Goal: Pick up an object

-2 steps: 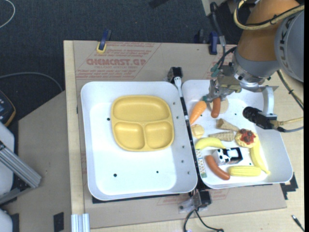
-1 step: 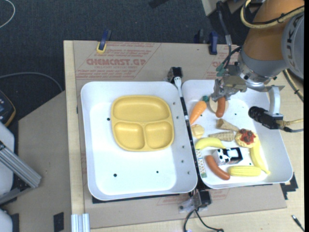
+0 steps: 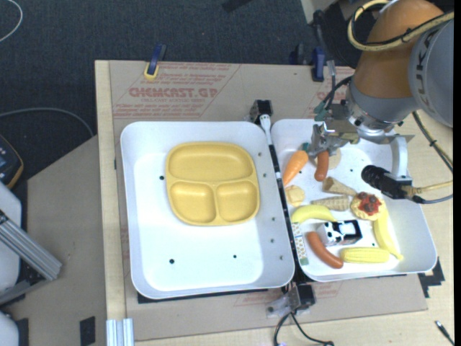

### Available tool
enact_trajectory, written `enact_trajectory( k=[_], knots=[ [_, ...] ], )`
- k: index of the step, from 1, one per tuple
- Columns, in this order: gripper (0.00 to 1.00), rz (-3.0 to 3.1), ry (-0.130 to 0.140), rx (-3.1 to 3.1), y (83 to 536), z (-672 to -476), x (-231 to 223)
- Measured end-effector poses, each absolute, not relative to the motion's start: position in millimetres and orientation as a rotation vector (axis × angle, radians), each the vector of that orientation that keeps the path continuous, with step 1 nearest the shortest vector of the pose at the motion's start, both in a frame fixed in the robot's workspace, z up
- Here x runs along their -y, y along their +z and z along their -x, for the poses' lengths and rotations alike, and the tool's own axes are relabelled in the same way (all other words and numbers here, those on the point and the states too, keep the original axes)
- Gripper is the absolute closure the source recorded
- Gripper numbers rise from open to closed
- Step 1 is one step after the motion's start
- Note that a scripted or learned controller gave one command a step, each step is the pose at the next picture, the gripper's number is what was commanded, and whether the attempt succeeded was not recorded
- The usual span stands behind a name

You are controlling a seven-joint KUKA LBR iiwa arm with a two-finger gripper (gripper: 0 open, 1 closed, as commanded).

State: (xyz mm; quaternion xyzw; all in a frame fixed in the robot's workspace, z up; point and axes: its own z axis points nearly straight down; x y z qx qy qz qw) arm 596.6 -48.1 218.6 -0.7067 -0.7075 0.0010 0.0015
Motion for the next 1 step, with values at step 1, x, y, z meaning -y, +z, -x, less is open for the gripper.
enact_trajectory(
  k=[1],
  knots=[
    [1.0, 2.225, -0.002, 2.222, 232.0, -594.3, 64.0]
  ],
)
